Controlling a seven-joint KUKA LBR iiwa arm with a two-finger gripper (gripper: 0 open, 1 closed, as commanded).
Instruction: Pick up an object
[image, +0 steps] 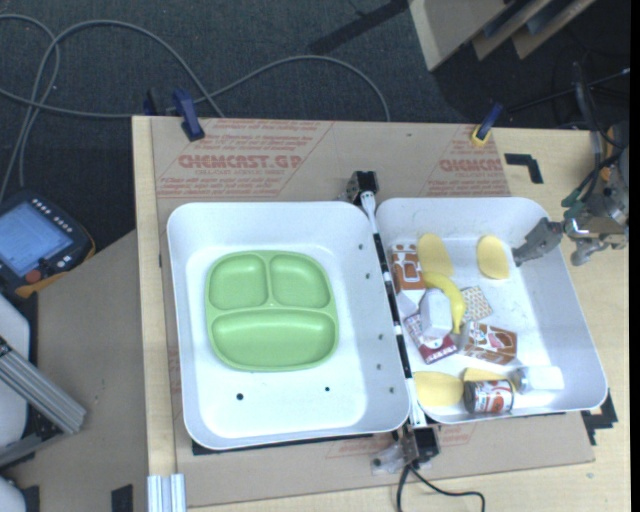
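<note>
At the right bin's (575, 300) two o'clock edge hangs the pincer (560, 245), fingers spread apart and holding nothing. Just beside it, at its nine o'clock, lies a yellow lemon-shaped piece (493, 257) inside the bin.

small food items (455, 325) clustered in right bin (560, 300).
</note>
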